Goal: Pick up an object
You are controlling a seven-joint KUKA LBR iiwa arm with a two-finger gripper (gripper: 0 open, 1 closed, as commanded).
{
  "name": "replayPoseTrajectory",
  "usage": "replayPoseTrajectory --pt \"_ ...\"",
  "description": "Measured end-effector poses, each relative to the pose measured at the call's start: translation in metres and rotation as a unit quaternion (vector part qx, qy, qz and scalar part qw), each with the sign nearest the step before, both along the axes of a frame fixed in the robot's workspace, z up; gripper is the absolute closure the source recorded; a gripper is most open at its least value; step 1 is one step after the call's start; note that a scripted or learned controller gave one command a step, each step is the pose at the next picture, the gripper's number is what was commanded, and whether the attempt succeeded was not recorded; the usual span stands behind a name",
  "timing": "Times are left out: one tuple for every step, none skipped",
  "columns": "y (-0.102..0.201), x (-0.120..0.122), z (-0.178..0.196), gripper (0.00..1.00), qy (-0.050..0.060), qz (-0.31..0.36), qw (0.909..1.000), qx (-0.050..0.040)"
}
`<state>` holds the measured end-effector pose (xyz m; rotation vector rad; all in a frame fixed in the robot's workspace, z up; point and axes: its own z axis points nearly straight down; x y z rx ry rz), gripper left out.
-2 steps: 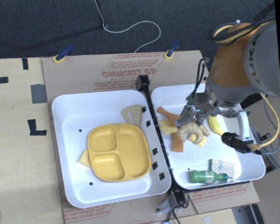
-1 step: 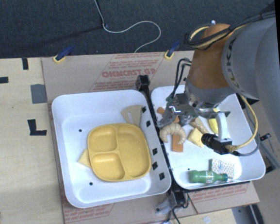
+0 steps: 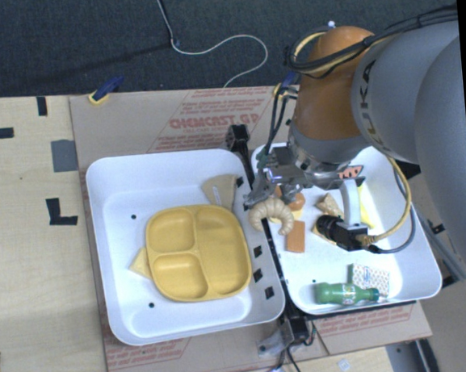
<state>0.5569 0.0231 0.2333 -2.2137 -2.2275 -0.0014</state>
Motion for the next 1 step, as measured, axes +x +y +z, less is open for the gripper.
replayPoseTrajectory --pt "-0.0051 0.0002 -0.0001 1.0 0.001 -0.002 1.0 -0.0006"
